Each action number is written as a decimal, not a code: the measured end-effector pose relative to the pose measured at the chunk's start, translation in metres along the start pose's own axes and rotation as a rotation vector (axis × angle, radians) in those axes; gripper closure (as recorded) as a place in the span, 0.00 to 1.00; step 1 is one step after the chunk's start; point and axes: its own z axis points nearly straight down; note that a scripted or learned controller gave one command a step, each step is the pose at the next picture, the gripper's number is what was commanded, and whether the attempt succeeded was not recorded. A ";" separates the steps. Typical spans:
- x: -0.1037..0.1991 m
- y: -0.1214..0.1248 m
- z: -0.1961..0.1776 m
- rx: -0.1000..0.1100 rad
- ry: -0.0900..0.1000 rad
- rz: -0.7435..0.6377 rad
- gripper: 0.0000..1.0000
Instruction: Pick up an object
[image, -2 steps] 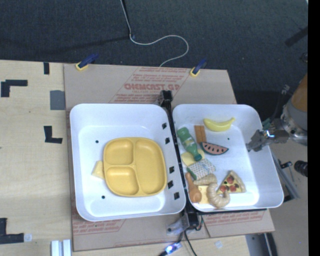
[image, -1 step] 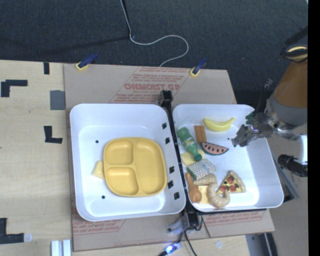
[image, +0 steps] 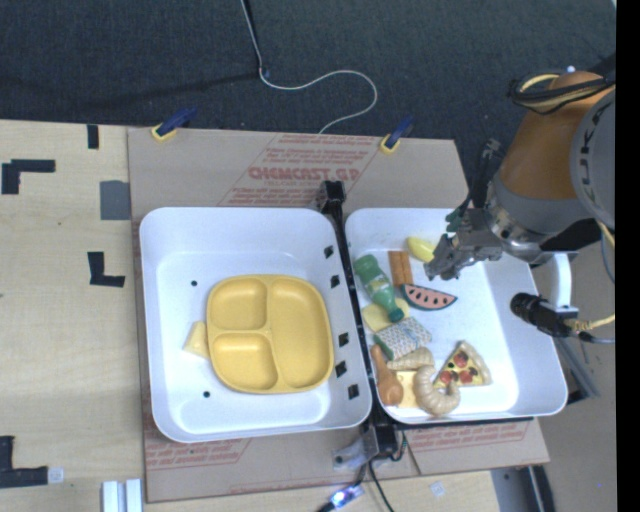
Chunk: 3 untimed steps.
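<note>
Hand (image: 437, 268) above right bin (image: 520, 375) (toy food (image: 428, 352) inside).

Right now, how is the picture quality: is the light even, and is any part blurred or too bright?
Camera view: the light is soft and even, shadows faint; the white floor of the left bin is nearly washed out; the yellow plate and pizza slice look fairly sharp; the arm's hand looks dark and soft, so its detail is hard to read.
</note>
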 end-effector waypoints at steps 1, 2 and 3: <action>0.048 0.014 -0.005 0.000 0.000 0.001 1.00; 0.096 0.041 -0.010 -0.001 0.000 0.001 1.00; 0.142 0.064 -0.009 0.000 0.000 0.001 1.00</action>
